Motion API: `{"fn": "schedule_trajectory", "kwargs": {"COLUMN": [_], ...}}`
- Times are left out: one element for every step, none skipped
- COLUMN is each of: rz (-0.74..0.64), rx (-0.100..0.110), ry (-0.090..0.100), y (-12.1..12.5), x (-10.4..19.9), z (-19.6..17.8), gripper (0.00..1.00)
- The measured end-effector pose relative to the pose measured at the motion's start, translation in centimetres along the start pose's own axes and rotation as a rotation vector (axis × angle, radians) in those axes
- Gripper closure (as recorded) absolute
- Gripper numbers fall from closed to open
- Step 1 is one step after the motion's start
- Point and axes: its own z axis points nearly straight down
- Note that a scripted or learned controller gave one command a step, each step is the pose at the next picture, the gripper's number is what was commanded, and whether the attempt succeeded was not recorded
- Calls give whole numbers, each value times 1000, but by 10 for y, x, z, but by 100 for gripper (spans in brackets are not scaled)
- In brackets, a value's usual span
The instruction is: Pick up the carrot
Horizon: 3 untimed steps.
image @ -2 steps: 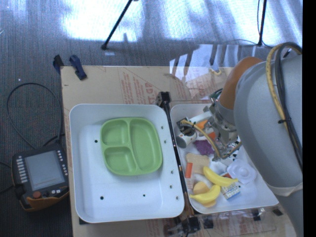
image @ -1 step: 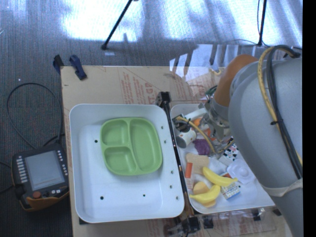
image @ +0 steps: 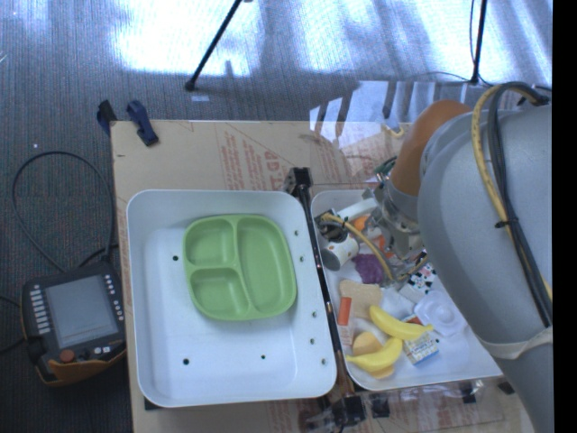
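My claw (image: 394, 233) is metallic grey, under my grey arm (image: 491, 224) with its orange band (image: 424, 142). Just beside it lies a purple lump (image: 368, 267); a little further off, a small orange carrot piece (image: 344, 310), a tan cracker square (image: 361, 296) and two yellow plastic bananas (image: 389, 336). Well away across the divider, a light green three-part plastic plate (image: 241, 266) sits in a white shallow bin (image: 162, 350). The desk (image: 216, 156) is brown cardboard with red print.
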Motion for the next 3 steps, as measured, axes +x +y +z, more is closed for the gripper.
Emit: {"fn": "schedule_trajectory", "kwargs": {"rz": [-3,2,3], "rx": [4,5,10], "ry": [-3,-4,-5], "y": [3,3,3], "x": [3,4,4], "z": [-1,-1,-10], "gripper": [0,0,100]}}
